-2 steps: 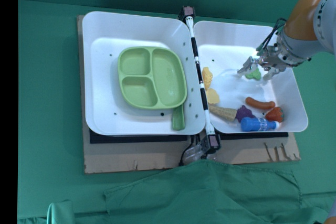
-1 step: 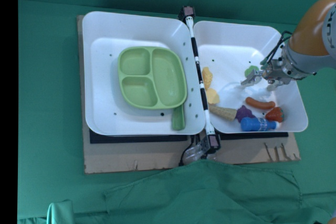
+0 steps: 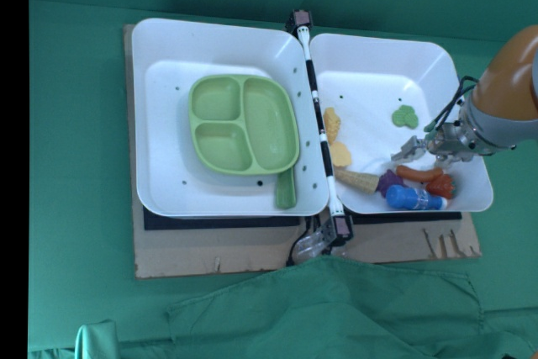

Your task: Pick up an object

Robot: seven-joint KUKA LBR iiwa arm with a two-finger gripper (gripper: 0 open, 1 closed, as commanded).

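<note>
Metal gripper (image 3: 418, 150) low in the right bin (image 3: 378, 55), fingers spread, nothing between them. Just below and slightly right: orange-red carrot-like toy (image 3: 418, 173), long axis running left-right, roughly across the finger gap. Farther down, touching the cluster: blue bottle (image 3: 409, 197), purple piece (image 3: 389, 181), cone (image 3: 356, 178). Short downward reach likely enough.

Right bin (image 3: 378, 55) far half mostly bare, only green piece (image 3: 405, 117); near corner crowded: cone (image 3: 357, 179), bottle (image 3: 414, 198), red toys (image 3: 429, 179); tray (image 3: 244, 125) fills left bin (image 3: 168, 46)
</note>
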